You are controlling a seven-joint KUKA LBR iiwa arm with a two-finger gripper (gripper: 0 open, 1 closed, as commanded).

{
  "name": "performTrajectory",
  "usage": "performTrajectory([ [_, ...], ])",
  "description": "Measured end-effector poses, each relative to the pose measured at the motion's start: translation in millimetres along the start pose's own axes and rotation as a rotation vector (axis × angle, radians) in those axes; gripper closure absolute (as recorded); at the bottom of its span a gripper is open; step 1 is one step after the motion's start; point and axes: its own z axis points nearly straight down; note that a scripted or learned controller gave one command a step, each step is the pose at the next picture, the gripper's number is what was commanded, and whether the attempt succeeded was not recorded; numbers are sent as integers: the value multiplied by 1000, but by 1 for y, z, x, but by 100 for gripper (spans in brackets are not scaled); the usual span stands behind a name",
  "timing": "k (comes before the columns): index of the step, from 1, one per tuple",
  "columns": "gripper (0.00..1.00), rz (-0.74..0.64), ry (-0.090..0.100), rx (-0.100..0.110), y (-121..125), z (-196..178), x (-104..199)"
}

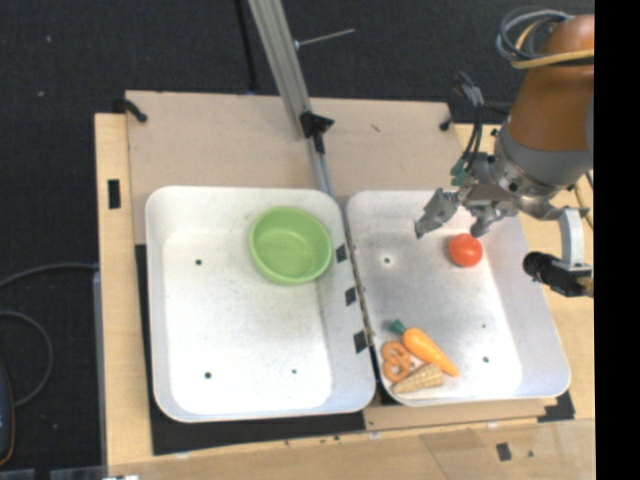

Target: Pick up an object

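A red tomato-like ball [464,250] lies in the upper part of the right bin [520,368]. My gripper [458,221] hangs just above it with its two grey fingers [434,213] spread apart, nothing between them. An orange carrot [428,347] lies near the right bin's front left corner, beside a pretzel [397,361] and a pale cone-shaped piece [421,377]. A green bowl [290,245] sits upright in the upper right of the left bin [180,368].
A slanted metal rail [288,73] runs from the top of the view down to the gap between the bins. A black fitting [555,272] sticks in at the right bin's right rim. Bare bin floor lies around the ball.
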Motion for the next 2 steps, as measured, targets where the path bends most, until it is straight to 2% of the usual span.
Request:
performTrajectory([
  [1, 0, 1, 0, 0, 0, 0, 0],
  [2, 0, 6, -2, 1, 2, 40, -1],
])
